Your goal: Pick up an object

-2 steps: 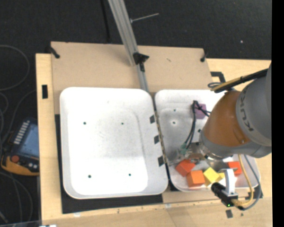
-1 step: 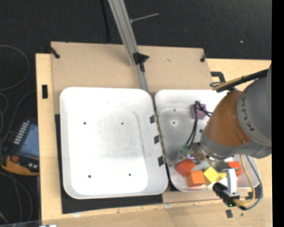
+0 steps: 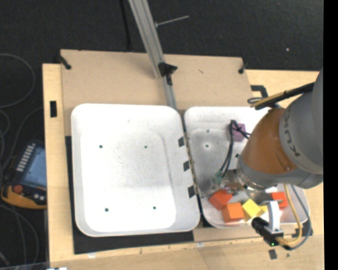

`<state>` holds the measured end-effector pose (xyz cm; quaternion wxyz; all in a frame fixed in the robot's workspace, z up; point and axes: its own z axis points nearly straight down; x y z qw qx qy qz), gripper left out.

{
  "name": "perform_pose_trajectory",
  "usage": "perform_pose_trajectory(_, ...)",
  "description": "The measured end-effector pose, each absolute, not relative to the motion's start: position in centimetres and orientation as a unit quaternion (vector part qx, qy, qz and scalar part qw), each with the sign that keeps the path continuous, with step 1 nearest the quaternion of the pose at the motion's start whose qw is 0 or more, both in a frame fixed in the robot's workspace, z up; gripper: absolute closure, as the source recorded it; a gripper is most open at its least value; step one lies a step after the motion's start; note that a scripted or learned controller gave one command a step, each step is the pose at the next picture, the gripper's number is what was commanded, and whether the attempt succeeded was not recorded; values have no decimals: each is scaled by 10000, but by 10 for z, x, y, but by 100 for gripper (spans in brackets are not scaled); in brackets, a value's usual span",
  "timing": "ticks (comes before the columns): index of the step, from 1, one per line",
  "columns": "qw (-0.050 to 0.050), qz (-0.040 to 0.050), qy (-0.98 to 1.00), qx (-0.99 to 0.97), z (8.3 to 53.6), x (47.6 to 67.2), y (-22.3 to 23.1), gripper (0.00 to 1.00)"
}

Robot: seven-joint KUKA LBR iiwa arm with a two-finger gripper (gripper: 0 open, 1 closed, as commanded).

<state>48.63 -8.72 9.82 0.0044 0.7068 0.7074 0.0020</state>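
The grey arm with its orange band (image 3: 267, 145) reaches down into the right bin (image 3: 205, 134). My gripper (image 3: 227, 181) points down at the bin's near half, mostly hidden under the wrist. Just below it lie a red-orange block (image 3: 219, 199), an orange block (image 3: 234, 212) and a yellow block (image 3: 252, 208), close together. Another orange piece (image 3: 279, 198) shows at the arm's right side. A small purple object (image 3: 240, 130) lies at the far side of the bin, beside a dark cable.
The left bin (image 3: 129, 167) sits beside the right one, with a row of dark clips (image 3: 187, 165) along their shared edge. A metal pole (image 3: 152, 38) slants up from the back of the bench. Cables and a handheld pendant (image 3: 28, 176) lie on the floor at left.
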Motion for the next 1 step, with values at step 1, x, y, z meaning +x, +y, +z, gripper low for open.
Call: perform_pose_trajectory(1,49,22,7052,7090,98,486,-87,0)
